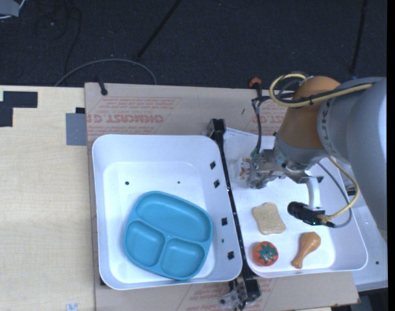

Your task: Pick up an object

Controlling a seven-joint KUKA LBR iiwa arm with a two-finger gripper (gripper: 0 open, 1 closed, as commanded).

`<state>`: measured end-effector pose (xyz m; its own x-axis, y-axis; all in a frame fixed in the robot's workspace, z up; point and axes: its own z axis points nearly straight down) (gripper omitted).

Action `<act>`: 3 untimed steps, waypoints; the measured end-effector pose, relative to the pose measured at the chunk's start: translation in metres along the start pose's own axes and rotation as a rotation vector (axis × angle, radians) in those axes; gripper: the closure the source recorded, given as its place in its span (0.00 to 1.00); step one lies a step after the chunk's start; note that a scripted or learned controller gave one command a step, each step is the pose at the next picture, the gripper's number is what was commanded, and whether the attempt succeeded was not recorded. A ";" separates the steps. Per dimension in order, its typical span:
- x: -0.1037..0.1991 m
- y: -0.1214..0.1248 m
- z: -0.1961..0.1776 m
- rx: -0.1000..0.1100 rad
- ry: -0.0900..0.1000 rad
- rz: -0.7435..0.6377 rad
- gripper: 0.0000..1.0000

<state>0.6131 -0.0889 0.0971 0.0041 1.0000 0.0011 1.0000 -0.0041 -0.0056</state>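
We record even, fairly bright overhead light on the two white bins (pixel 155 149), which verge on glare, while the dark floor (pixel 184 31) above the bench stays dim. Shadows are soft and short beside the blue tray (pixel 168 235). Focus is slightly soft throughout, with mild graininess.

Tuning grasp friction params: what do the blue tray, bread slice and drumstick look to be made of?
Blue tray: likely moulded plastic, smooth semi-matte, uniform colour with rounded compartment edges.
Bread slice: toy food, probably plastic or foam; pale, speckled, matte surface, hard to tell which.
Drumstick: likely hard plastic, smooth orange-tan with a slight sheen.
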 end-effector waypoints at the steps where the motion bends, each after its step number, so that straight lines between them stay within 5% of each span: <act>1: 0.003 0.009 -0.048 -0.007 -0.001 -0.005 1.00; 3: 0.005 0.004 -0.142 -0.008 -0.001 -0.005 1.00</act>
<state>0.6180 -0.0843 0.2387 -0.0011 1.0000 -0.0002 1.0000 0.0011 0.0023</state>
